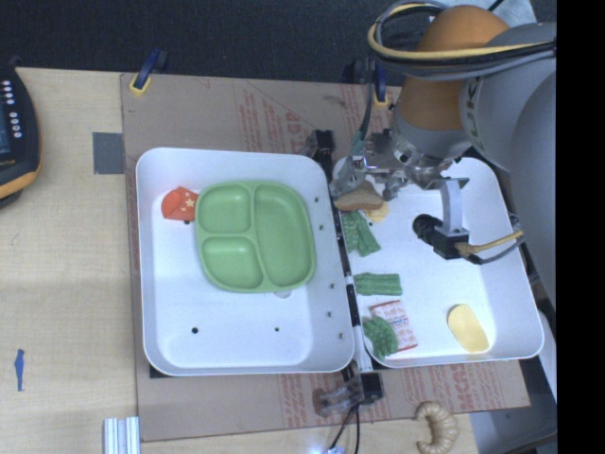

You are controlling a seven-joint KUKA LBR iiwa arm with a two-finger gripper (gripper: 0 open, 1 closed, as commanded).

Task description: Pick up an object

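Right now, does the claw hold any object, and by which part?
It cannot be told: the claw is low over a tan object in the right bin, hiding any hold.

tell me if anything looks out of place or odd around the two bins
One thing: a tan curled object lies outside both bins, on the brown board near the front edge, below the right bin. The other loose items sit inside the bins, including the green divided plate in the left bin.

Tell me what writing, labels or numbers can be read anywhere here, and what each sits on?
Nothing reads clearly.
Brown cardboard sheet under the bins: faint red print, too blurred to read.
Small red-and-white packet in the right bin: printing too small to read.
Black and orange device at the left edge: rows of buttons, markings illegible.
Red object beside the green plate: a yellowish star, no words.
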